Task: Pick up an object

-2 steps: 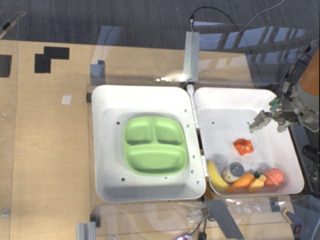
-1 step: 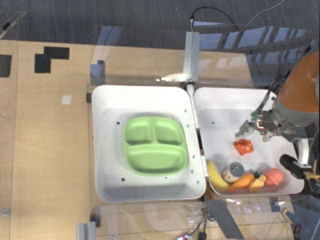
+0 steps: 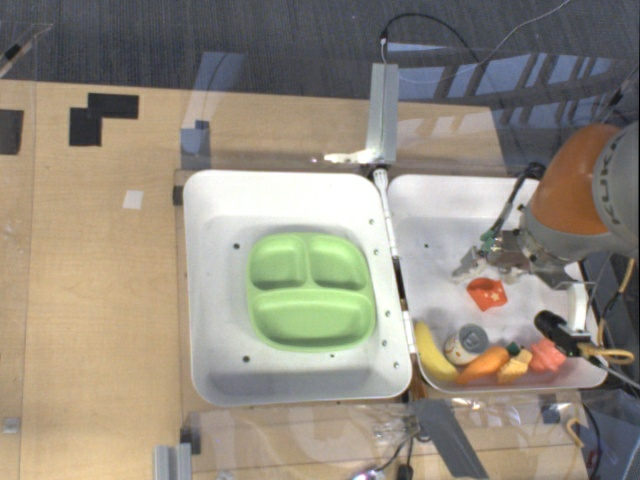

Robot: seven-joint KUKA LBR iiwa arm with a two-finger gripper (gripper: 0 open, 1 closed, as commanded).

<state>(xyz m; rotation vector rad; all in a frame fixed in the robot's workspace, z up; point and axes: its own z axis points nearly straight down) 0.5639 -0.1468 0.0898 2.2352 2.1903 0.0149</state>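
Reaching in over the right-hand white bin (image 3: 440,208), the gripper (image 3: 487,258) hangs low above the bin floor; whether it is parted or closed cannot be told from this angle. Nothing is seen gripped. A small red object (image 3: 487,293) lies just below the tool, while a banana (image 3: 432,353), carrot (image 3: 480,364) and pink piece (image 3: 546,356) sit farther beneath it.

the bench (image 3: 90,298) at the left looked like matt wood; the bins (image 3: 200,268) and green plate (image 3: 310,290) looked like smooth plastic.
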